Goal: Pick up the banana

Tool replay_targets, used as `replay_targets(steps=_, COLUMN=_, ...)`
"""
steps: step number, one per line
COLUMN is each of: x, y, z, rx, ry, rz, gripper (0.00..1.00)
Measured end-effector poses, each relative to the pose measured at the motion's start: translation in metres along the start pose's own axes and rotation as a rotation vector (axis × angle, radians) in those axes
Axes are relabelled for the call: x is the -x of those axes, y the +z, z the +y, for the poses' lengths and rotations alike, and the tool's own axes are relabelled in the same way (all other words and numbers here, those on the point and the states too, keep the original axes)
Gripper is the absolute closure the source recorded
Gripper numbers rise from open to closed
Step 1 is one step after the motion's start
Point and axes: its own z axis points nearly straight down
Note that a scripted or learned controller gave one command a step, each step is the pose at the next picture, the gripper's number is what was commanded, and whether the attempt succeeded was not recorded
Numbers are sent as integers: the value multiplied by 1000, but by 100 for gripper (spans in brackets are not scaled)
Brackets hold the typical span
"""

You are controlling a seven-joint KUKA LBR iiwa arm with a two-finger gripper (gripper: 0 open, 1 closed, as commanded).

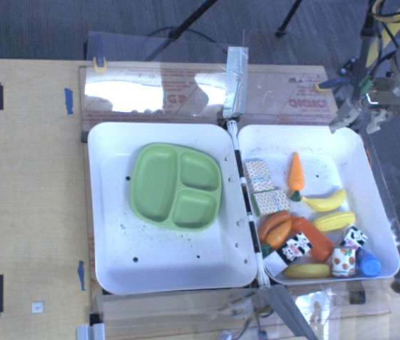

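Gripper (pixel 362 112) sits at the top right corner of the right bin (pixel 381 190), above the rim, nothing between its fingers; can't tell whether they're apart or together. Banana (pixel 325 201) lies well below it in that bin, mid-right, curved, just under the carrot (pixel 296 173) and just above a corn cob (pixel 333 221). Second yellow piece (pixel 306 270) at the bottom edge, possibly another banana. Judging by looks: toy plastic, light, stiff, smooth, so likely slippery. Best bite is across the middle, jaws square to the curve. Green tray (pixel 176 186) in the left bin isn't in play.
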Motion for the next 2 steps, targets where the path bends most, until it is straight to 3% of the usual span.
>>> replay_targets(steps=1, x=19, y=122, z=-56, rx=1, ry=-154, rz=1, gripper=0)
replay_targets(steps=2, x=18, y=50, z=-92, rx=3, ry=-133, rz=-2, gripper=0)
